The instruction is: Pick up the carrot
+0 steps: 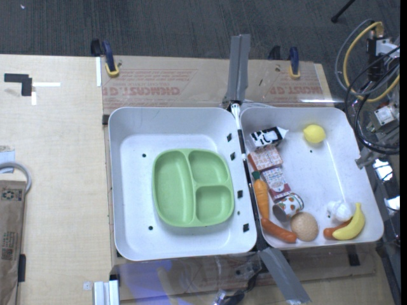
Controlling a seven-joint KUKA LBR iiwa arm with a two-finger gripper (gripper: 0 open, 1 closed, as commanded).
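The carrot (261, 200) is a slim orange piece with a small green top. It lies along the left wall of the right bin (327, 170), pointing toward the near edge. Its lower end meets an orange-red sausage-like piece (278, 231) that lies slanted at the bin's near left corner. A red and white packet (277, 183) and a small spotted toy (288, 205) sit right against the carrot's right side.
The right bin also holds a brown egg (305, 226), a banana (351, 224), a white garlic-like piece (338, 210), a lemon (313, 133), a black and white carton (267, 136) and another packet (265, 159). A green divided plate (193, 187) sits in the left bin (117, 170). Cables (372, 75) hang at the right.
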